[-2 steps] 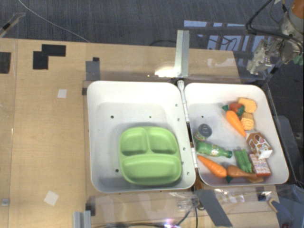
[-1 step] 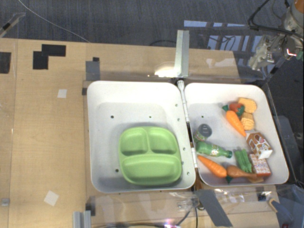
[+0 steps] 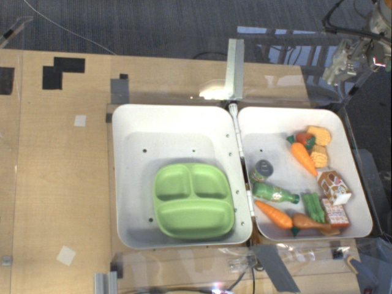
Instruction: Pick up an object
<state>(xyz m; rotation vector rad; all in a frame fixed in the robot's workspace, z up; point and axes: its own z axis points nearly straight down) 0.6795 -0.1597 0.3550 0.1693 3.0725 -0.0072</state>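
The right bin [image 3: 269,127] holds several toy foods. An orange carrot [image 3: 302,157] lies near its far right between two yellow corn pieces [image 3: 319,135]. A green bottle [image 3: 275,193] lies beside a small grey round lid [image 3: 264,168]. Along the near wall sit a second carrot [image 3: 274,214], a green vegetable [image 3: 313,206], and a red and white carton [image 3: 334,186]. My gripper [image 3: 346,62] hangs beyond the bin's far right corner, above the bench and away from all the objects.
A green divided plate [image 3: 193,201] fills the near half of the left bin [image 3: 141,133]. A metal post [image 3: 235,66] stands behind the wall between the bins. Black cables [image 3: 343,5] run by the arm at the top right.
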